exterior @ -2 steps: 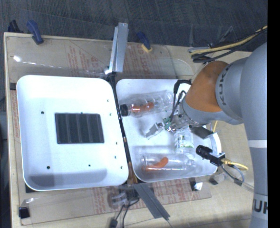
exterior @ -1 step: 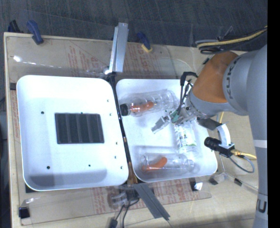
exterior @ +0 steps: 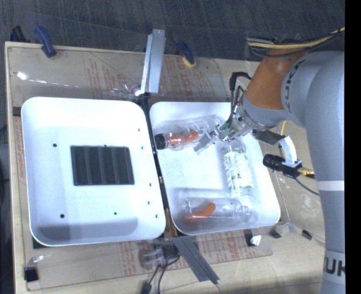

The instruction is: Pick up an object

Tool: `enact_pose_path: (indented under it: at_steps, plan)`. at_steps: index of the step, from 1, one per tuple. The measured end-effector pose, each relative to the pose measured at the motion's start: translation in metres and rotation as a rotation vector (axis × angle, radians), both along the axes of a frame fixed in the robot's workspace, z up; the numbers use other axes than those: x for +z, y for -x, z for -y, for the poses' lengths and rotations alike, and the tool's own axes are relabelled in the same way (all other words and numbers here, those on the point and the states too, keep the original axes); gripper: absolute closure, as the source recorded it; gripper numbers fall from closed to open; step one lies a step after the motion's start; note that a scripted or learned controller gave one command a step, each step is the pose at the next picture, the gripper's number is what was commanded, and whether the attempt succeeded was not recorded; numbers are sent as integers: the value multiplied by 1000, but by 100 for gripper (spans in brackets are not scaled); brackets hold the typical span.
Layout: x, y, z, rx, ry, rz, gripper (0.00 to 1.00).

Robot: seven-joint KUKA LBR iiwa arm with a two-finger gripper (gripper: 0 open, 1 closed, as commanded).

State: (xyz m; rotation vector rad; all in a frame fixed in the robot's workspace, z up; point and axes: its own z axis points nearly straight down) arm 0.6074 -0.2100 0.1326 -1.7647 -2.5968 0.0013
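Three clear plastic bottles lie in the right bin (exterior: 266, 213). One with orange contents and a black cap (exterior: 179, 139) lies across the bin's far part. Another with a white label (exterior: 237, 173) lies lengthwise along the right side. A third with orange inside (exterior: 212, 210) rests along the near wall. My gripper (exterior: 219, 133) is low in the far right part of this bin. It sits between the capped bottle's right end and the top of the labelled bottle, touching or almost touching both. Nothing is visibly lifted.
The left bin (exterior: 39, 213) holds a dark ribbed rectangular panel (exterior: 102, 165) on its floor. A grey metal bar (exterior: 152, 60) stands behind the gap between the bins. Blue clamps (exterior: 44, 40) grip the bench's far edge. Cables (exterior: 287, 164) hang beside the right bin.
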Motion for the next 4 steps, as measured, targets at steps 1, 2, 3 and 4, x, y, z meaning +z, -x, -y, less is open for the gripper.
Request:
enact_pose_path:
  at_steps: [1, 2, 3, 4]
  plan:
    - [-13, -28, 3, 58, 14, -21, 0]
    - [-13, -29, 2, 100, 21, -27, 0]
    - [4, -53, 2, 167, 7, 14, 0]
    - [-4, -53, -28, 227, 22, 18, 0]
